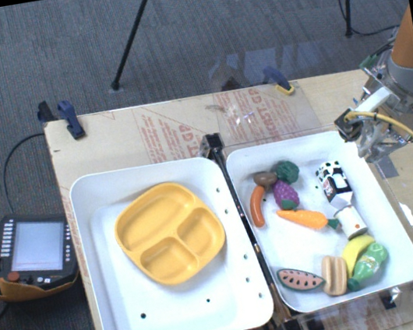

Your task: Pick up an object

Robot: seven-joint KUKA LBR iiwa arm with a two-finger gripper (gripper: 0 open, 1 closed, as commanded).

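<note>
The gripper (pixel 374 140), its state unclear, hovers at the right bin's (pixel 407 243) edge, just beside the milk carton (pixel 333 180).

Two white bins sit side by side on the bench. The left bin (pixel 107 296) carries a yellow divided plate (pixel 169 231). The right bin (pixel 381 192) is crowded: taking the carrot (pixel 305 219) as the marker, a purple grape bunch (pixel 286 195) lies just above it, broccoli (pixel 287 171) higher up, a red sausage (pixel 257 207) to its left, a milk carton (pixel 334 182) to its right. Below the carrot sit a watermelon slice (pixel 300 279), a hot dog bun (pixel 335 274) and a banana (pixel 356 251). The gripper (pixel 372 140) hovers over the right bin's upper right rim, well up and right of the carrot.
</note>
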